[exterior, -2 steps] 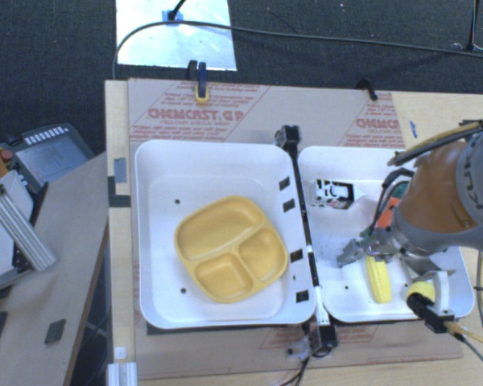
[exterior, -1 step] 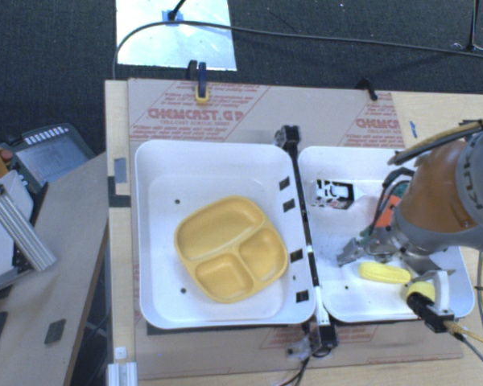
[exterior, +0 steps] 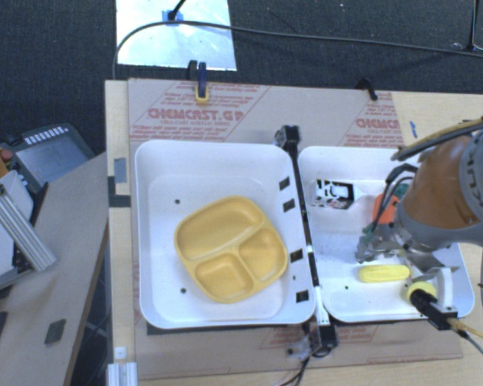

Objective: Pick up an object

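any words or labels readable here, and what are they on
"CHEMCAST G P", red print on the protective sheet behind the left bin; the last letters are unsure.
The same red print on the sheet behind the right bin, at, cut off, too blurred to read fully.
Black-and-white card in the right bin: marks too small to read.

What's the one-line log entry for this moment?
arm: over right bin | pincer: low, beside yellow object | grasp: unconfirmed | left bin: yellow divided tray
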You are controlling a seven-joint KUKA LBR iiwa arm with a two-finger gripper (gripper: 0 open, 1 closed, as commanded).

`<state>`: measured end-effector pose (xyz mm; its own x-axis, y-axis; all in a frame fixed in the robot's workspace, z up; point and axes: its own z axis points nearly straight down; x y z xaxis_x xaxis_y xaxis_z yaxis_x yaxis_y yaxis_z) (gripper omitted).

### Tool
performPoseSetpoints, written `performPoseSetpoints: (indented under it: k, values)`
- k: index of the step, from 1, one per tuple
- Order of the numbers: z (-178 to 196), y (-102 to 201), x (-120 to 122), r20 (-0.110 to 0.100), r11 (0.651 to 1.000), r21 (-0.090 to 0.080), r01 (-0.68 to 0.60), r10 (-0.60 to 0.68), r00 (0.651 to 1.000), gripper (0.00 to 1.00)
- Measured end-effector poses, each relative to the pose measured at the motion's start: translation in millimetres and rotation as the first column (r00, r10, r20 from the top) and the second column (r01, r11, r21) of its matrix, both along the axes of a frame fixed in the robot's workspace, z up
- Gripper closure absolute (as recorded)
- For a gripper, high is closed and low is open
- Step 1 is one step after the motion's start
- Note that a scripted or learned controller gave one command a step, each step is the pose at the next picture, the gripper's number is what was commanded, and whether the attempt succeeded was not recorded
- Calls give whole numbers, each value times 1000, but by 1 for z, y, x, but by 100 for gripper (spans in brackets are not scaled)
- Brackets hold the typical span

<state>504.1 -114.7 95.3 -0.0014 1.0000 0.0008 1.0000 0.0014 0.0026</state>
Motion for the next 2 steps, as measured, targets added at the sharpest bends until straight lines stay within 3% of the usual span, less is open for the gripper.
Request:
performPoseSetpoints:
  k: [1,2]
  values:
    - [46,0,-6,3,1000,-2,-2,2,1000,100]
    - [104,6,4,6,1000,-2,-4,4,1000,100]
